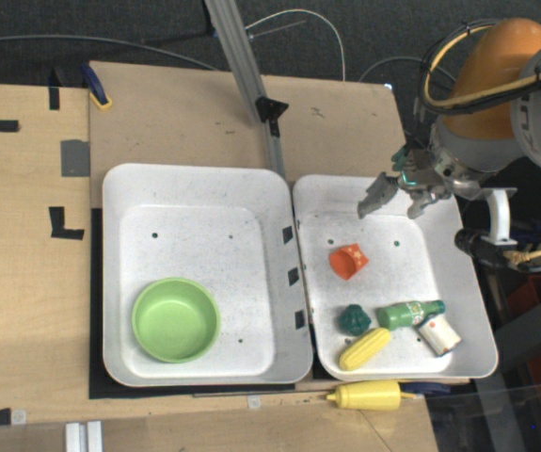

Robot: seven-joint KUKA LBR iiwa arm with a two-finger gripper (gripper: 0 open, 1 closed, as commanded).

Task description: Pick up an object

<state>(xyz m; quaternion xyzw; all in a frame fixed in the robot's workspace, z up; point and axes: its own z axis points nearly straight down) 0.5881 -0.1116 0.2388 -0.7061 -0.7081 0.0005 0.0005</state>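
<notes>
Your gripper (397, 201) hangs over the right bin's (458, 252) far end, fingers spread wide, gripping nothing. The orange block (347, 261) sits nearby below it, untouched.

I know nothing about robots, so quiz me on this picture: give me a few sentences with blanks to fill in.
1. The green bowl sits in the ____ bin.
2. The gripper hangs over the ____ bin, open.
3. The toy corn cob is coloured ____.
4. The yellow bottle lies ____ the bins, on the bench.

Missing words: left; right; yellow; outside
</notes>
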